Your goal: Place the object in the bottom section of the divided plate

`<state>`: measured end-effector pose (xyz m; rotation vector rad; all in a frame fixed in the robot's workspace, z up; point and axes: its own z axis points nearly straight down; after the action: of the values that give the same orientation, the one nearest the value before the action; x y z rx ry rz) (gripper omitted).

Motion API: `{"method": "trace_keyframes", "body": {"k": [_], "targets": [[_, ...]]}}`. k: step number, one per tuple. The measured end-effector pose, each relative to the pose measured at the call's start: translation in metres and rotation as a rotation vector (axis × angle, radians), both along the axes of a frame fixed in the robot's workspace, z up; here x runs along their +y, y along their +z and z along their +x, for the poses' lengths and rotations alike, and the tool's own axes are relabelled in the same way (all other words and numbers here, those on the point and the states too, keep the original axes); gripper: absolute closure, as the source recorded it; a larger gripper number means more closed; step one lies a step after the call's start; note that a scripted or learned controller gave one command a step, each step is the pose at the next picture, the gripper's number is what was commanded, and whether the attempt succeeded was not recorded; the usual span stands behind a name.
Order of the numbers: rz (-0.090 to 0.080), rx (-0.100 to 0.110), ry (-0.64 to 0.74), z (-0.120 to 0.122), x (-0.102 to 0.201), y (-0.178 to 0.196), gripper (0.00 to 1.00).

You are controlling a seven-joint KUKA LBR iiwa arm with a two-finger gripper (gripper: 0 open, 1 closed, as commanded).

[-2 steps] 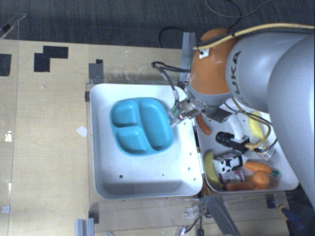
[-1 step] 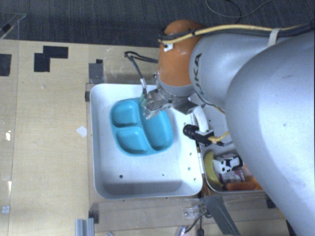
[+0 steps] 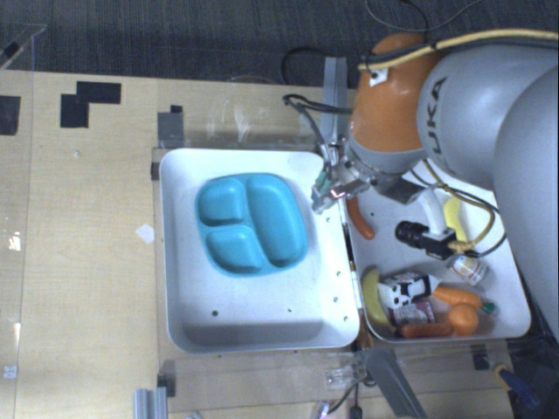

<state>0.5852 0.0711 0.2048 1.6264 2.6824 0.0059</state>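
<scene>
The gripper [image 3: 327, 192] is hanging right over the seam where the two bins are meeting, and from where I am standing I cannot tell whether it is wide, narrow or carrying anything, since the wrist is covering it. The grey arm [image 3: 476, 103] is reaching in from the right, with its orange band [image 3: 393, 103] sitting just above the gripper. Just beside the gripper, inside the right bin [image 3: 384, 250], a red sausage [image 3: 360, 220] is lying at a slant near the bin's left wall. On the gripper's other side, the blue divided plate [image 3: 253, 221] is lying flat in the upper half of the left bin [image 3: 262, 317], its nearest edge close to the gripper but not touching it as far as I can see. The plate is showing one large section on the side toward the gripper and two smaller ones on the far side, one above the other. Further down the right bin, a banana [image 3: 373, 293] is lying along the left wall, a black-and-white toy [image 3: 407, 290] is sitting just beside it, and a carrot [image 3: 458, 296], an orange fruit [image 3: 464, 320] and a second sausage [image 3: 421, 330] are crowding the bottom corner. Both bins are sitting side by side on the pale wooden surface [image 3: 87, 278].
</scene>
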Motion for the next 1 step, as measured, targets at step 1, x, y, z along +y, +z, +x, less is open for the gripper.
{"method": "trace_keyframes", "body": {"k": [1], "targets": [[0.001, 0.0, 0.051, 0.0156, 0.0581, 0.0071, 1.0]]}}
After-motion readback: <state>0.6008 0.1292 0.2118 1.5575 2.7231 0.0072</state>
